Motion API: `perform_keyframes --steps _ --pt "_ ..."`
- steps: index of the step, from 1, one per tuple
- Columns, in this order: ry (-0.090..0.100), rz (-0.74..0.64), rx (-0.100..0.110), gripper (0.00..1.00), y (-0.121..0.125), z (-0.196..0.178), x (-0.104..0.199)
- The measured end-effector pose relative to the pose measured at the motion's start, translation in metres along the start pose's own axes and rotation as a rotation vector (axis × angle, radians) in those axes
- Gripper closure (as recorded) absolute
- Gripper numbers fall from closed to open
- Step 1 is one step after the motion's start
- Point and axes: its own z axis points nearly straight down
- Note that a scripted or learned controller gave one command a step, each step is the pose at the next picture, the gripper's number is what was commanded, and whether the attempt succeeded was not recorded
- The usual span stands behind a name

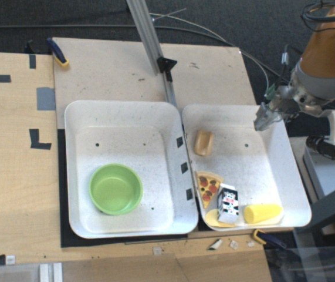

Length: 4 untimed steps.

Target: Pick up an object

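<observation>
The right bin (284, 157) holds a tan bread roll (203, 142) near its upper left, a pizza slice (208, 187), a small black-and-white carton (229, 203) and a yellow block (263, 212) along its front. My gripper (263, 120) hangs over the right bin's far right corner, above the rim, well apart from all of these. Nothing shows between its fingers. A green bowl (116, 188) sits in the left bin (79, 157).
A slanted metal pole (149, 34) crosses the back of the bench down to the divide between the bins. Cables (214, 34) run along the back right. A blue-and-yellow clamp (57, 53) lies at the back left.
</observation>
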Motion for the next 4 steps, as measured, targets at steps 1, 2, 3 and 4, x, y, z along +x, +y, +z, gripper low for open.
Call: perform_keyframes --steps 1,2,3,4 --pt "0.0 0.0 0.0 0.0 0.0 0.0 0.0" --pt "-0.001 0.001 0.006 0.0 -0.008 0.052 -0.006" --pt "-0.001 0.002 0.007 0.0 -0.016 0.104 -0.013" --pt "0.0 0.001 0.008 0.0 -0.02 0.158 -0.023"
